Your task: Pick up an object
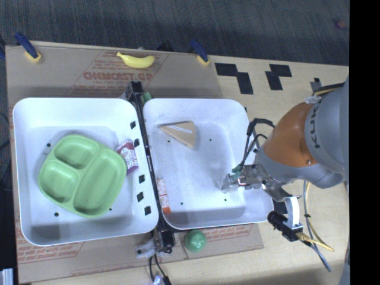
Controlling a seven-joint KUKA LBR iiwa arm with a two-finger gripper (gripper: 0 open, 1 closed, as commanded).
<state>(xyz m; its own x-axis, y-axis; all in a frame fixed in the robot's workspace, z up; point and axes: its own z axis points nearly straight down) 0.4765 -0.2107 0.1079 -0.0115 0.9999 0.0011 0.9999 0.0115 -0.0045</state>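
Grey metal and an orange band make up the arm that reaches in from the right of the frame, and its jaws (233, 180) sit low over the lower right part of the right-hand shallow white bin (237, 214); whether they are spread or pressed together I cannot tell, since they are small and partly hidden by the wrist and its cables. Nothing shows between them. The nearest candidate for picking is the tan wedge-shaped block (180, 133), lying flat in the upper left of that same bin, well apart from the jaws. It looks stiff and light, probably wood or foam, and its sloping sides could slip, so a hold across the two long flat faces near the thick end seems safest. Further out, the left-hand white bin (27, 159) holds a pale green divided plastic plate (81, 175) and a small dark red wrapped packet (127, 154) just beside the plate. On the desk (291, 100) a yellow toy banana (136, 59) lies above the bins and a green ball (194, 240) below them.
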